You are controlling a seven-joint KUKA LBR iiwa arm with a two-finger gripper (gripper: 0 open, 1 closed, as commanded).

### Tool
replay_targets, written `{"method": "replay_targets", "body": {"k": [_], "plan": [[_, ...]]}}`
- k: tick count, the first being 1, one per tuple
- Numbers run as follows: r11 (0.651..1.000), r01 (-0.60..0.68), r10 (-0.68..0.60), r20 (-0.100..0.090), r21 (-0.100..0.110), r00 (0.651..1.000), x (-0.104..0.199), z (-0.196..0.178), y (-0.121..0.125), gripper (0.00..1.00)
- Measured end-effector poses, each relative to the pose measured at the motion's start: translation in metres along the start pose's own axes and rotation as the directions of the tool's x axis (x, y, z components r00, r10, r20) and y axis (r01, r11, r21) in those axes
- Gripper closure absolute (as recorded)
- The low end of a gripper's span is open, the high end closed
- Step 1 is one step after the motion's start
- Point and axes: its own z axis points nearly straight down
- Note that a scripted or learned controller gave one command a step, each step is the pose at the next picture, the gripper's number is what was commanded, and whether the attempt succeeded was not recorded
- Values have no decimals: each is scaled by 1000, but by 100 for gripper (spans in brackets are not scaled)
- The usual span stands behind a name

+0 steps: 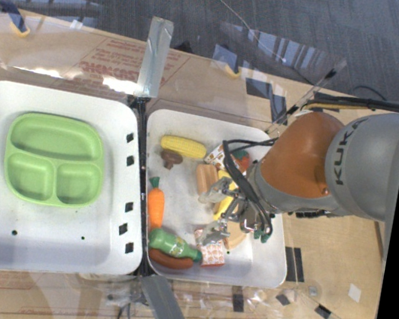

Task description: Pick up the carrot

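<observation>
The carrot point(155, 204) is seen lying along the left wall of the right bin point(266, 260), just above a green bottle point(173, 245) and well apart from the gripper point(239, 214). The gripper is lowered over the clutter in mid-bin; whether its jaws are apart cannot be told. A corn cob point(183, 146) is spotted near the bin's top.

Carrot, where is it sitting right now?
The carrot lies in the right bin, against its left wall, below the brown piece and just above the green bottle. The gripper is off to its right.
</observation>
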Motion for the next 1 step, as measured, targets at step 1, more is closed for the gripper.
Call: {"method": "replay_targets", "body": {"k": [1], "plan": [[989,-150,150,9,0,989,-28,25,35,0]]}}
